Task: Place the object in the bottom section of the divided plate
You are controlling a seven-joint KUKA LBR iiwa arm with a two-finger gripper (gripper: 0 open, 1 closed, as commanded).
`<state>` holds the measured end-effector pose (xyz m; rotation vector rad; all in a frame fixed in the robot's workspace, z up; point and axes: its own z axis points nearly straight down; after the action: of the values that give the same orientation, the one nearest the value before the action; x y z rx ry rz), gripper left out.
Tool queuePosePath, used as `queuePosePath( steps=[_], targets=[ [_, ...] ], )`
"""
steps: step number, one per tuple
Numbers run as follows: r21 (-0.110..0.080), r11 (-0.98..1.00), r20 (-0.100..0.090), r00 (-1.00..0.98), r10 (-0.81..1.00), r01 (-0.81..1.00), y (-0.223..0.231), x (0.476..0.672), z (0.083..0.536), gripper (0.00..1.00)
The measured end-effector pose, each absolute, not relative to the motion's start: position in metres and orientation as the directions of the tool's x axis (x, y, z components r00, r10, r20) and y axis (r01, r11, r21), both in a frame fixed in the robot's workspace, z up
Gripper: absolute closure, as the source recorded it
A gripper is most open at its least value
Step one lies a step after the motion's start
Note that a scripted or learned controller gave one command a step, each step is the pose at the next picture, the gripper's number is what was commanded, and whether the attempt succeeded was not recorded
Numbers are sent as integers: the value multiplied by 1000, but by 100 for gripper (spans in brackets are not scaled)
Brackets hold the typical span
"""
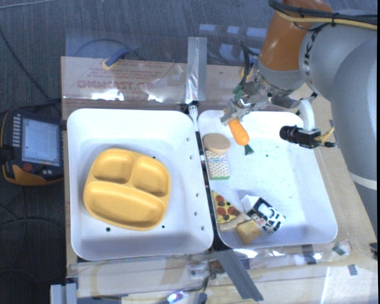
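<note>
A yellow divided plate [126, 187] lies in the left bin [82, 128], its large bottom section [121, 206] facing the near edge with nothing in it. An orange toy carrot [239, 132] with a green tip hangs tilted over the far left part of the right bin [304, 189]. My gripper [234, 114] is right at the carrot's upper end, fingers closed on it. The grey arm with its orange band [288, 33] comes in from the upper right.
In the right bin a small jar with a tan lid [217, 156] stands against the divider. Near the front lie a pizza slice [225, 209], a tan bread piece [247, 231] and a black-and-white packet [266, 215]. A teach pendant [28, 147] sits left of the bins.
</note>
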<state>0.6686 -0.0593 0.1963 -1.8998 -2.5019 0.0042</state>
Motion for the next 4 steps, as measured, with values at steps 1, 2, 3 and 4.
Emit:
queuePosePath(
  steps=[1, 2, 3, 4],
  targets=[
    [-4, 375, 1, -375, 927, 927, -11, 600, 182, 100],
    [-4, 511, 3, -511, 860, 860, 51, 507, 182, 100],
    [-2, 345, 1, -345, 939, 939, 121, 571, 111, 100],
    [-6, 294, -1, -294, 956, 956, 223, 520, 151, 100]
  ],
)
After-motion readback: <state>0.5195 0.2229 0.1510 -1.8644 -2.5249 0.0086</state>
